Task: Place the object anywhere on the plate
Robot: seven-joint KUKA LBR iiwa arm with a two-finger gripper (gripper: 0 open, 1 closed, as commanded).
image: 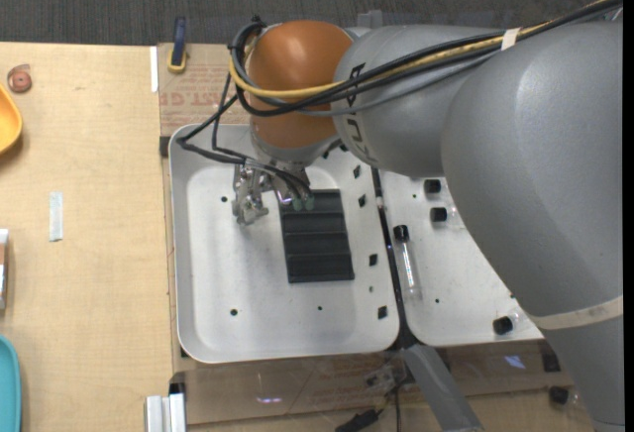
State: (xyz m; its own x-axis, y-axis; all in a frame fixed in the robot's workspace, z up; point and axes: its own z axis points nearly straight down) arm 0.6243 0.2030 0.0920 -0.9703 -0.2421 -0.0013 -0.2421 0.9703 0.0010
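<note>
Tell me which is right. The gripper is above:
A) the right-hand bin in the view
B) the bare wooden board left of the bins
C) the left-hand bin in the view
C: the gripper is above the white floor of the left-hand bin, inside its rim.

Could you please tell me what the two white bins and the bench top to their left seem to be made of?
Left bin and right bin: probably moulded plastic, matte white; the rounded corners, raised rims and grey scuffs suggest it. Bench top: pale wood or wood-look laminate, matte; faint grain shows, but which of the two is unclear.
</note>
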